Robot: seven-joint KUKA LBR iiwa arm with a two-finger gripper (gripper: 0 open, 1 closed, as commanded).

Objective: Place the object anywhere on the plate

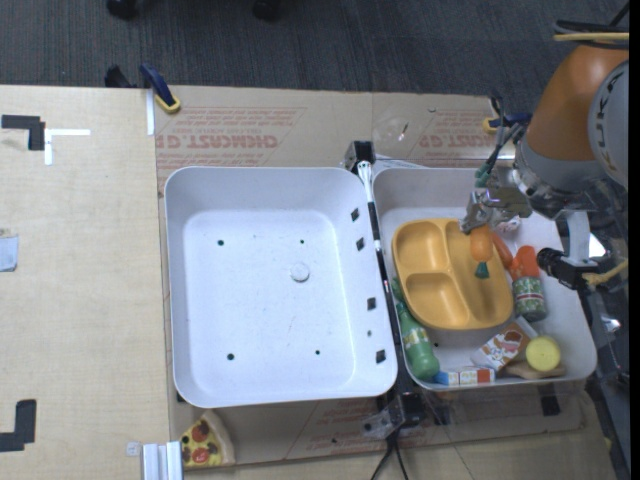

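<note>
Hovering over yellow sectioned plastic plate in right bin, gripper clamped on small orange carrot-like object; early release near rim risks roll-off into clutter

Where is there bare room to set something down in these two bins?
The left bin's whole floor is bare. The right bin is crowded: the yellow plate sits mid-bin, bottles and packets ring it. Only its back strip behind the plate is open.

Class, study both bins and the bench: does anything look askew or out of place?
Yes. The yellow plate sits tilted, propped on clutter in the right bin. A green bottle lies on its side beside it. A pizza-slice toy lies outside the bins, on the cardboard by the left bin.
</note>
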